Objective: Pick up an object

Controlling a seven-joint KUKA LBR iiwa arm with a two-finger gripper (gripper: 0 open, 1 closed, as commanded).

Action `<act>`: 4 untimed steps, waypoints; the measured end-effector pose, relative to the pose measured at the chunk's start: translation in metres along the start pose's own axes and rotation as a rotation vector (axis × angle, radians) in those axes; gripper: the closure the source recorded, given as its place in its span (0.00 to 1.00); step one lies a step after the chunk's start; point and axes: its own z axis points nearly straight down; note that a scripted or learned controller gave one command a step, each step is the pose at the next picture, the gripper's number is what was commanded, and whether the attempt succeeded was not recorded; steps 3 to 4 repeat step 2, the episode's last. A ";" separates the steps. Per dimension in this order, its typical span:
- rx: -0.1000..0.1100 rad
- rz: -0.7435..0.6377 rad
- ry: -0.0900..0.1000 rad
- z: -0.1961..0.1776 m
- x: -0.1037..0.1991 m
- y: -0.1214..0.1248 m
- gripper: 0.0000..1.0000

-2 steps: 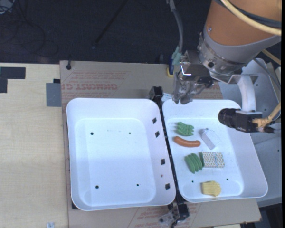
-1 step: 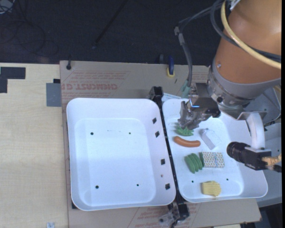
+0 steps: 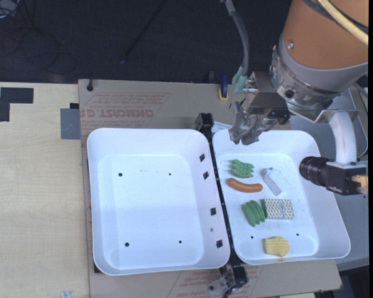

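You are at the start of this pick: nothing has left the bin yet. The claw [image 3: 244, 135] hangs at the upper edge of the right bin [image 3: 326, 241], right of the frame's middle, with the orange-banded arm [image 3: 326, 23] filling the upper right corner above it. You can see no object between its tips, so count it as carrying nothing; whether it is released or clenched you cannot tell from this slanted view, since the tips merge into one dark shape.

All candidates lie in the right bin, below the claw in the frame. Nearest is a ridged green piece [image 3: 241, 167], with an orange sausage-shaped toy [image 3: 245, 186] just beneath it. To their right sits a small grey block [image 3: 271, 181], tilted. Lower down, a green pod-like piece [image 3: 253, 212] touches or nearly touches a speckled square pad [image 3: 278, 208], and a yellow piece [image 3: 276, 246] lies near the bin's lower edge. The left bin [image 3: 105, 166] occupies the centre-left of the frame on the tabletop [image 3: 31, 216].

Left to do, by my reading: choose a target, descend, close on it, and lift. The ridged green piece looks the shortest reach.
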 end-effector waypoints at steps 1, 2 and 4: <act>0.005 0.002 -0.001 -0.027 0.019 0.000 1.00; 0.007 0.000 -0.001 -0.025 0.049 0.000 1.00; 0.007 0.000 -0.001 -0.025 0.049 0.000 1.00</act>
